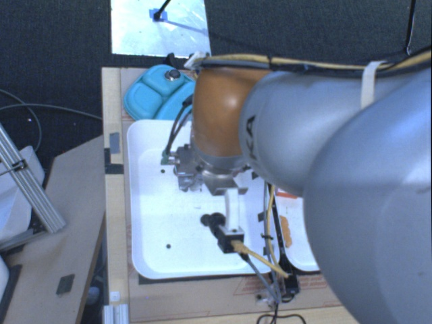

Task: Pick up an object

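At the left bin's point(154, 204) far edge lies a blue plastic dish point(154, 94). It looks light, stiff and slick, so its raised rim seems the safest hold. The gripper point(202, 177) hangs over that bin's middle; I cannot tell whether it is open or closed.

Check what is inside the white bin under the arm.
The bin shows white floor with a few tiny dark specks. The arm covers its far right part, so anything there is hidden.
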Robot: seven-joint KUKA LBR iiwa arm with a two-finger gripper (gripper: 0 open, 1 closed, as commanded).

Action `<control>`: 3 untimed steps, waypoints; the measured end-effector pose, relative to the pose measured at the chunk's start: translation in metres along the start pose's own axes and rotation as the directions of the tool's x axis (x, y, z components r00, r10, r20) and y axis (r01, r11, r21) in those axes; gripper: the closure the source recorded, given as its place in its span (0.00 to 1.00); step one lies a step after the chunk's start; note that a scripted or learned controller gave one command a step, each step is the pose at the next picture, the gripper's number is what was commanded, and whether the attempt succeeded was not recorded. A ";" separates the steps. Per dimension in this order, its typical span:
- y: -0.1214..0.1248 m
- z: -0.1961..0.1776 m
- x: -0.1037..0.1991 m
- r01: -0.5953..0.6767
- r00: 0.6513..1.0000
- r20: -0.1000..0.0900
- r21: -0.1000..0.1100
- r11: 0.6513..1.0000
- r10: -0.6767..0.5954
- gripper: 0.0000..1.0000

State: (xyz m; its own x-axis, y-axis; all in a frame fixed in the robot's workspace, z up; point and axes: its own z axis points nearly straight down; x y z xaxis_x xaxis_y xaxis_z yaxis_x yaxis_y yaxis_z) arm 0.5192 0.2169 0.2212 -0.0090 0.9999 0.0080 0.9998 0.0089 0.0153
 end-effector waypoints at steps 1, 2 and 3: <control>0.061 0.037 -0.171 -0.024 1.000 0.017 0.011 1.000 0.024 1.00; 0.068 0.036 -0.218 -0.013 1.000 0.010 0.012 1.000 0.013 1.00; 0.062 0.037 -0.145 0.000 1.000 0.006 0.013 1.000 0.000 1.00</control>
State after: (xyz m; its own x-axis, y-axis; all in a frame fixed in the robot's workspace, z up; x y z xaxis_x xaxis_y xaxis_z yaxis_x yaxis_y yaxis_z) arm 0.5829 0.0722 0.1844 -0.0085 1.0000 0.0021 1.0000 0.0085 0.0020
